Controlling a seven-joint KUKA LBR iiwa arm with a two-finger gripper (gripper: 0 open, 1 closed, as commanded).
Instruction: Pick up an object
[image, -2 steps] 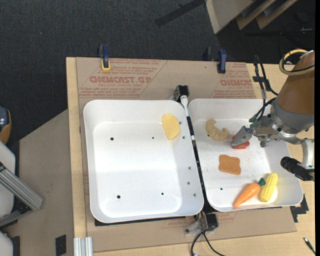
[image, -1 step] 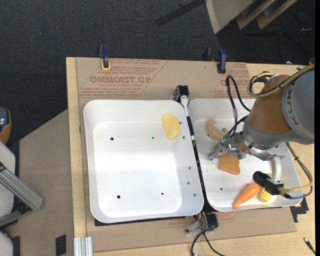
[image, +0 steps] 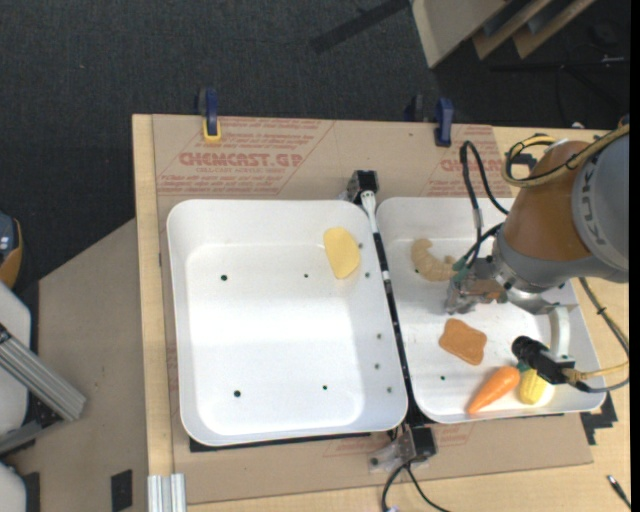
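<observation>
Two white bins (image: 200, 300) sit on a clamped brown board (image: 300, 150) over dark floor (image: 100, 60); end effector (image: 468, 290) state unclear.

Glossy smooth white plastic bins (image: 200, 330) on a matt brown paper-faced board (image: 300, 150)

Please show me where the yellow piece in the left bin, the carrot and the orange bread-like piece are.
yellow piece (image: 342, 252): camera view, its middle.
carrot (image: 494, 390): camera view, orange body.
orange piece (image: 463, 342): camera view, top face.

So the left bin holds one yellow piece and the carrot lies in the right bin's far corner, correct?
Not quite. The camera view shows the carrot at the near edge of the right bin, beside the corn. The yellow piece does lie alone in the left bin.
</observation>
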